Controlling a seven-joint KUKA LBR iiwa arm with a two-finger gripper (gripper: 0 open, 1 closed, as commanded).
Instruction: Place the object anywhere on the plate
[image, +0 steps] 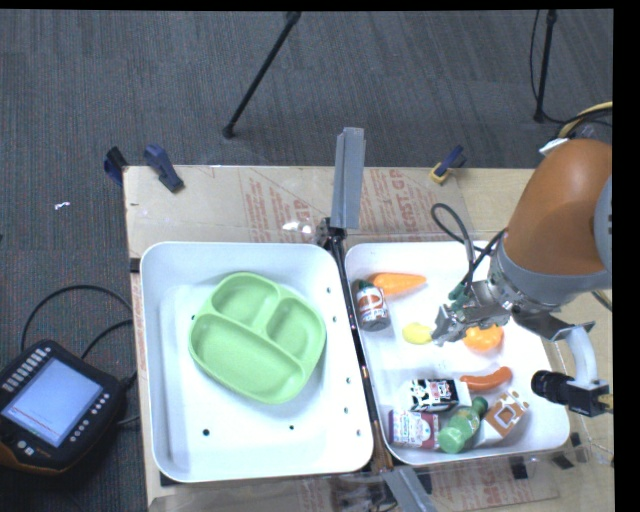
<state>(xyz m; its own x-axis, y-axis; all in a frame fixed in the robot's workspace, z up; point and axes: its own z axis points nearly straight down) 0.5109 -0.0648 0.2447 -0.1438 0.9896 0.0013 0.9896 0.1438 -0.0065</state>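
Plate (258, 337), a green three-compartment dish, sits in the left bin (160, 300), well to the far side of the gripper (447, 327), which hangs low in the right bin (555, 420) with a small yellow lemon-like piece (417, 333) just beside its tip and an orange piece (483, 339) just behind it. I cannot tell whether it is released or clenched, and nothing shows between its tips. I judge the pick still outstanding: I would centre squarely over the yellow piece, steer clear of the can (371, 305) and carrot (398, 284) beyond, then confirm hold before crossing the divider.

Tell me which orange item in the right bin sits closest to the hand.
The orange piece just right of the hand. The carrot lies farther off near the bin's top edge, and the sausage lies lower down.
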